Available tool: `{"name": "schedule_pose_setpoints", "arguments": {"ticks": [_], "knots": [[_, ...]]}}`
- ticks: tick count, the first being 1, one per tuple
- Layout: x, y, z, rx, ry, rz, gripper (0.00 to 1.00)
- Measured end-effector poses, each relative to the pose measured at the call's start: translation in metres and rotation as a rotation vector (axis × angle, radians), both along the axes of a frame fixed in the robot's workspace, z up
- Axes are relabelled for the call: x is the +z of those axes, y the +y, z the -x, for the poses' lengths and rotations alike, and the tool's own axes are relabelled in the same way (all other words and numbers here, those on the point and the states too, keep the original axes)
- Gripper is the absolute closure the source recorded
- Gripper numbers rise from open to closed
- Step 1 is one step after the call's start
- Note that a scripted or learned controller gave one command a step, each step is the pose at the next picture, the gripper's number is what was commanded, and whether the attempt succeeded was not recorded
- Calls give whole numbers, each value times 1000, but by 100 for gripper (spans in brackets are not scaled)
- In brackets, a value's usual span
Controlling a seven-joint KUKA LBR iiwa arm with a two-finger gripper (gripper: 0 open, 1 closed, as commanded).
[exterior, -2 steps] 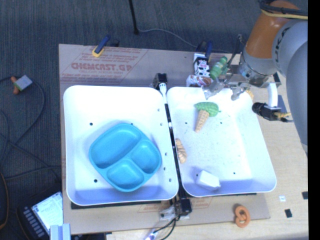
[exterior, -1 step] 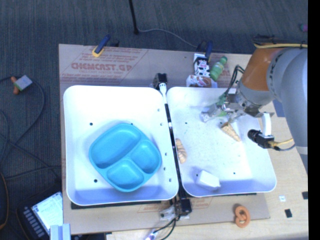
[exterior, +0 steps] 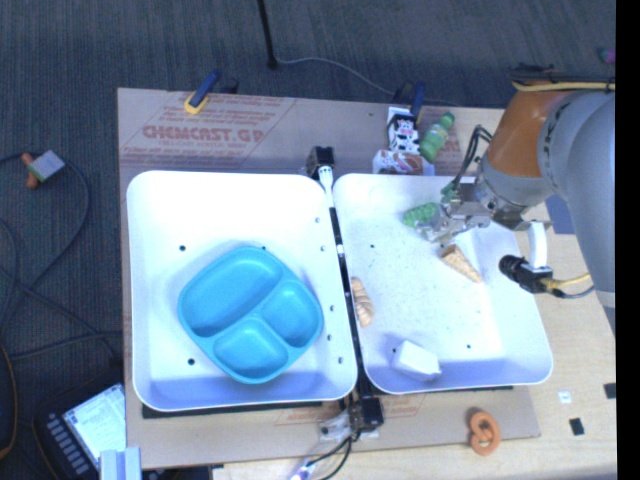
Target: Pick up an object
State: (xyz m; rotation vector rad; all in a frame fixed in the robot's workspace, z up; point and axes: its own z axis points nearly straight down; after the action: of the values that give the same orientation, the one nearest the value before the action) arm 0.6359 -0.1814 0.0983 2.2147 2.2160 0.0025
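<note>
Far to the left of the pincer point(exterior: 447, 223), in the left bin point(exterior: 150, 268), lies a blue tray point(exterior: 250, 311) with three hollows. Nearer, below and left of the pincer, a tan shell-like piece point(exterior: 360, 300) rests against the left wall of the right bin point(exterior: 520, 353), and a white block point(exterior: 415, 358) sits lower down near the front wall.

Just left of the pincer, touching or nearly touching it, is a green toy point(exterior: 422, 213); it seems the likeliest thing to be picked. Just below and right of the pincer lies a tan cone point(exterior: 462, 262), close but apart. The pincer itself hangs low over the back of the right bin. Whether its fingers are apart or together cannot be told, since the metal parts blur together, and nothing is seen clamped between them.

The risk from here seems to be a miss. The green toy lies to the side rather than plainly between the fingers, so closing could nudge it away or pinch only its edge. The cone sits near enough to be knocked as well.
</note>
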Motion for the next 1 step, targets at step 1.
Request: {"name": "schedule_pose_setpoints", "arguments": {"ticks": [1], "knots": [[97, 30, -31, 1, 2, -3, 100]]}}
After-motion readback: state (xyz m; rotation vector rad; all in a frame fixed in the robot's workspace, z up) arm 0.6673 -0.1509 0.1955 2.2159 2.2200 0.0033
